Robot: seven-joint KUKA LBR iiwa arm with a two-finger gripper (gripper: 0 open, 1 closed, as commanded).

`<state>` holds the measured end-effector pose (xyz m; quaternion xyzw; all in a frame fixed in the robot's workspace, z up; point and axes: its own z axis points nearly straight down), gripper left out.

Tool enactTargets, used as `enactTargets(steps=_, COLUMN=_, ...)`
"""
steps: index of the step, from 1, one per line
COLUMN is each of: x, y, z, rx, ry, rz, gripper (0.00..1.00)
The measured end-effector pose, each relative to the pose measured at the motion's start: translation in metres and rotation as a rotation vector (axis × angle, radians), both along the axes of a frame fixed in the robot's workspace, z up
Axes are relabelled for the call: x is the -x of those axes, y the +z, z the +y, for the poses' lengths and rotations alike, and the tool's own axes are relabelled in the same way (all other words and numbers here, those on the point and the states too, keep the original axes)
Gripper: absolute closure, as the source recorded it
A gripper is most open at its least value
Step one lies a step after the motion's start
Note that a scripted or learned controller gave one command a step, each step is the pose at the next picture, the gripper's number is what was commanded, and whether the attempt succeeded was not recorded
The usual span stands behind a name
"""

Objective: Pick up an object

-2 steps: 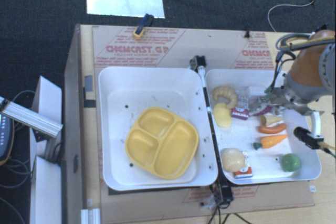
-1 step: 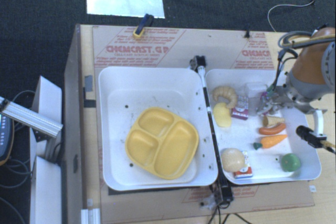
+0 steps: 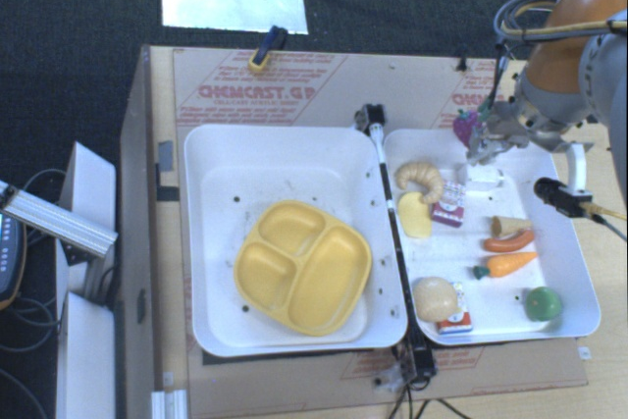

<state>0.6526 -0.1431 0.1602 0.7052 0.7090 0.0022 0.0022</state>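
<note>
My gripper [image 3: 483, 154] hangs over the back of the right bin [image 3: 579, 260], its tip low near the floor. A purple toy [image 3: 464, 125] lies just to its left at the bin's back rim, apart from the tip as far as I can tell. In front of the gripper are a croissant [image 3: 420, 176], a yellow wedge [image 3: 414, 215] and a small red and white carton [image 3: 450, 202]. Further forward lie a sausage [image 3: 508, 240], a carrot [image 3: 507, 264], a green ball [image 3: 542, 303], a pale bun [image 3: 436, 297] and a red box [image 3: 454, 322].
The left bin [image 3: 211, 211] holds a yellow divided plate [image 3: 302, 265]. A black rail [image 3: 385, 182] separates the two bins. A black and white fixture [image 3: 563, 193] juts over the right bin's right rim. The arm's cables and orange band [image 3: 579, 10] are at the upper right.
</note>
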Motion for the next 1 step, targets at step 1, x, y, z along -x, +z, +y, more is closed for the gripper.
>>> enactTargets(steps=1, x=0.0009, y=-0.0010, z=-0.0011, rx=0.001, ry=-0.001, rz=0.003, gripper=0.00)
